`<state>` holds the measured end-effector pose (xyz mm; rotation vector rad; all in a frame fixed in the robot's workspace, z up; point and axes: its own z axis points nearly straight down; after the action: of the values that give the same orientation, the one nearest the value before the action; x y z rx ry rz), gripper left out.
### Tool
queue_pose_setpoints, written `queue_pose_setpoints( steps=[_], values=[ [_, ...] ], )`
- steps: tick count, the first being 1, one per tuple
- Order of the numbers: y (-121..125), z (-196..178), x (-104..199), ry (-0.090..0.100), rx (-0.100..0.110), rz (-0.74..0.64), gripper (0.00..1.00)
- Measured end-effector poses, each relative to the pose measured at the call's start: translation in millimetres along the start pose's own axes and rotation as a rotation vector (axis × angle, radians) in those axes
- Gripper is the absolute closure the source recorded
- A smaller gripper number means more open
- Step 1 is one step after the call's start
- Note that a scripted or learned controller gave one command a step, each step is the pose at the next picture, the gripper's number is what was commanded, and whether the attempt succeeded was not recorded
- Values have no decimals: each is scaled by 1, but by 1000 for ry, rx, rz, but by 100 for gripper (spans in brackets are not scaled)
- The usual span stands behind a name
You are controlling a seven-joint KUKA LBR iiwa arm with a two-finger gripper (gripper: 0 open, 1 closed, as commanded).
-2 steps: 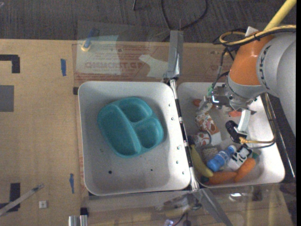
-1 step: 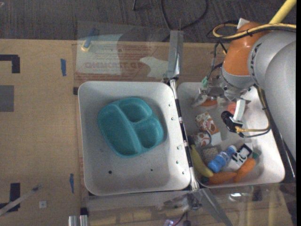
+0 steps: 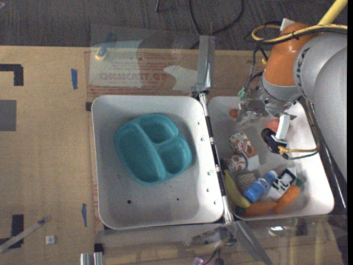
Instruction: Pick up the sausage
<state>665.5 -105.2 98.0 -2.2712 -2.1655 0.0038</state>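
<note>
The sausage (image 3: 261, 207), an orange-brown elongated piece, lies at the near edge of the right bin (image 3: 317, 200) among other food items. My gripper (image 3: 251, 112) hangs low over the far left part of that bin, well away from the sausage. Below the orange wrist band, the arm's body hides much of the gripper. A small orange-red item (image 3: 234, 114) lies just left of the gripper.
Next to the sausage lie a banana (image 3: 234, 191), a blue bottle (image 3: 259, 187) and a carrot (image 3: 289, 197). Two printed cans (image 3: 240, 142) stand mid-bin. The left bin (image 3: 110, 203) holds a teal divided plate (image 3: 153, 147). A metal divider (image 3: 212, 153) separates the bins.
</note>
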Motion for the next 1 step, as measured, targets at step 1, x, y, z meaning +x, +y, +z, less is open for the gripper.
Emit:
queue_pose_setpoints(
  steps=[1],
  values=[
    [0,0,0,0,0,0,0]
  ],
)
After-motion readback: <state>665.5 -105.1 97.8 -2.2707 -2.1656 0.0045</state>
